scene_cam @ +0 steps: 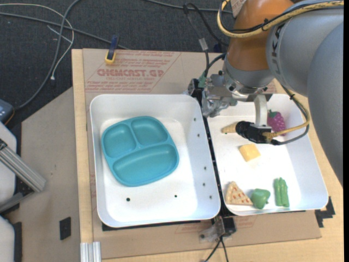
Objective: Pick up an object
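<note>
My gripper [214, 103] hangs over the far left corner of the right bin [305, 168], close to the wall between the two bins. Nothing shows between it and the bin floor. Toy foods lie in the right bin: purple grapes [276, 120] at the back, a yellow pointed piece [229, 128] partly hidden behind the robot's fittings, a yellow cheese block [250, 152] in the middle, and along the front a pizza slice [236, 194], a green pepper [260, 197] and green beans [281, 192].
The left bin [103, 201] holds a teal divided plate [140, 149]. Both bins rest on a cardboard sheet [131, 72]. The bulky grey arm with its orange band [256, 21] looms over the right bin's back and right side.
</note>
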`<act>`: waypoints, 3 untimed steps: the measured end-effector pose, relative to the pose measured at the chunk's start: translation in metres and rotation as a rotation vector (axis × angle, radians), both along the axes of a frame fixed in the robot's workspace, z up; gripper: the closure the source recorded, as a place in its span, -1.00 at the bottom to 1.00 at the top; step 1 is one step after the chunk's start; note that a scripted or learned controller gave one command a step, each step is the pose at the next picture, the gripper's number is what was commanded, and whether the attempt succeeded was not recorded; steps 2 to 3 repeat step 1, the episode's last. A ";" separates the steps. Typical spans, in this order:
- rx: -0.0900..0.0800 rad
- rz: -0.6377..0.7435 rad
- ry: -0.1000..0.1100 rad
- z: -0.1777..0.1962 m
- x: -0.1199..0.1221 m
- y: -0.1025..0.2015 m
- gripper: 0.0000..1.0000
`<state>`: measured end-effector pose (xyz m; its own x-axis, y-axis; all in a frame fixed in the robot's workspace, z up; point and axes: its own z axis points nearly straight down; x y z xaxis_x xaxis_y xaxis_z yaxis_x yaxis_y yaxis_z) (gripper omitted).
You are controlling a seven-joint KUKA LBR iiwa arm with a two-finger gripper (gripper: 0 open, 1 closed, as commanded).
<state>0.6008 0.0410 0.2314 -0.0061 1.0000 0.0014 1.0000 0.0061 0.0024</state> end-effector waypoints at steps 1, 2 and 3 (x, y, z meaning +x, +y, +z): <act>0.000 -0.002 -0.001 0.009 0.017 0.049 1.00; 0.000 -0.002 -0.001 0.009 0.017 0.049 1.00; 0.000 -0.002 -0.001 0.009 0.017 0.049 1.00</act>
